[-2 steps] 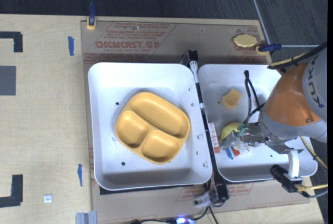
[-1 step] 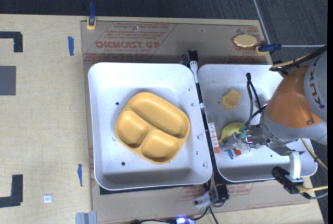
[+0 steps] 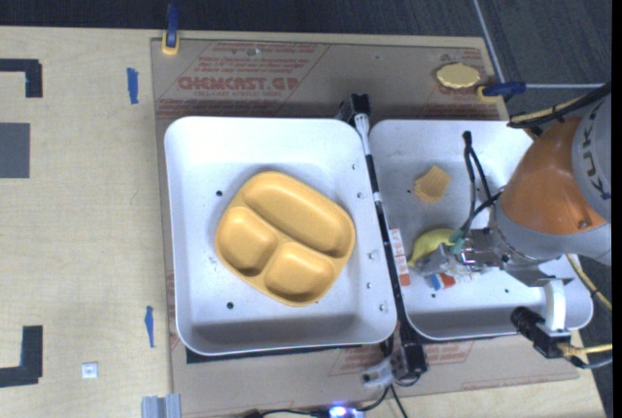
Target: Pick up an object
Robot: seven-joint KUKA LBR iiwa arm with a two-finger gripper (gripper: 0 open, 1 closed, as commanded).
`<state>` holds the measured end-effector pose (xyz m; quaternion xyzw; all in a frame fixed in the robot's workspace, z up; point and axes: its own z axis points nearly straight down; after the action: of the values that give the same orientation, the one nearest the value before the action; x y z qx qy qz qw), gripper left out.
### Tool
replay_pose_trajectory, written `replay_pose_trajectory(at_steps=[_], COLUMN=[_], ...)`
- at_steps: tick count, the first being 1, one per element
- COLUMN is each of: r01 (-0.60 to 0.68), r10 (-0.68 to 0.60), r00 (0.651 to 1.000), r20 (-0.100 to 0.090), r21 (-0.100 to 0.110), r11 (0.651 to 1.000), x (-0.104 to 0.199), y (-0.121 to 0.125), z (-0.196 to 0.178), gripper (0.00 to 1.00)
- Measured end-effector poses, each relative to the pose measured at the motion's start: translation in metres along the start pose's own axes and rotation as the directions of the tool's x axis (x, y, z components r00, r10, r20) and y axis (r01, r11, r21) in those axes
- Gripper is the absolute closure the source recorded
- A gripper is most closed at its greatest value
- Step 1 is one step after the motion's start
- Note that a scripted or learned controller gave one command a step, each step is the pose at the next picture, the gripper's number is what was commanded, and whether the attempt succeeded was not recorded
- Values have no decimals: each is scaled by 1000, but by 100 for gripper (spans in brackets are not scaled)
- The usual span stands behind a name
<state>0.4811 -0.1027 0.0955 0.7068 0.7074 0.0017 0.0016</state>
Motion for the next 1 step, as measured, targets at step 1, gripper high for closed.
replay_pose_trajectory(at_steps=[1], r01=[0], r10=[0], r00=[1000], r20=[0], r21=[0], r11=[1000], x=[0], y=[0], z=[0], gripper=[0])
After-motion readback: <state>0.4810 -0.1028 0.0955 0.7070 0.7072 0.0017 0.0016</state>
